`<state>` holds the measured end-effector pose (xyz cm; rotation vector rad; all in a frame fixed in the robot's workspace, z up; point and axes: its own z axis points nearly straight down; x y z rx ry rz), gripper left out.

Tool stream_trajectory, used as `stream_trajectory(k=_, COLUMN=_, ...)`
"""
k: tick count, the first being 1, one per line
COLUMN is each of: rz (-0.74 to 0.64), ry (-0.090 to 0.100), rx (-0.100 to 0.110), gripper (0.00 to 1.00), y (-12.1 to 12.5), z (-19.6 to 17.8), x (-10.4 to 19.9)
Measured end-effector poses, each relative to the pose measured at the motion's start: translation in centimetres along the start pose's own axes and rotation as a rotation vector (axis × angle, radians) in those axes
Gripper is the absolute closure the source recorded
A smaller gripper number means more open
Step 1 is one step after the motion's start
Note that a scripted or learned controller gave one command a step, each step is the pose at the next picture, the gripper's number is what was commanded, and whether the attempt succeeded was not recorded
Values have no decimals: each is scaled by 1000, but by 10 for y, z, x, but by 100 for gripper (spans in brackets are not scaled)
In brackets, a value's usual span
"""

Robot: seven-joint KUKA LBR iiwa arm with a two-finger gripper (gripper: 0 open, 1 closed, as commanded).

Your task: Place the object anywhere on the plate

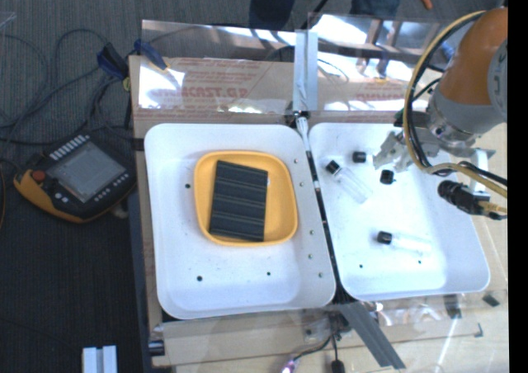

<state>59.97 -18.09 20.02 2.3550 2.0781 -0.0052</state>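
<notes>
We see the yellow plate (244, 196) in the middle of the left bin (169, 280), already carrying the dark ribbed object (239, 200), so the placing seems done, while the pincer (394, 157), whose opening we cannot tell, hovers near the right bin's (445, 276) far edge above small black-capped vials (386, 238); no writing we can read.

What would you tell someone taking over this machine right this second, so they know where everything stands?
Gripper: poised over the upper part of the right bin, nothing seen between its fingers.
Yellow plate: in the left bin, with a dark ribbed block already lying flat on it.
Right bin: several small clear vials with black caps, scattered loose.
Done: one item sits on the plate.
Left: if a vial is the next object, it has not been picked up yet.
</notes>
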Motion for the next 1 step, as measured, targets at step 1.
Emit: stream_trajectory(k=1, rz=0, ry=0, rx=0, gripper=0, y=0, z=0, x=0)
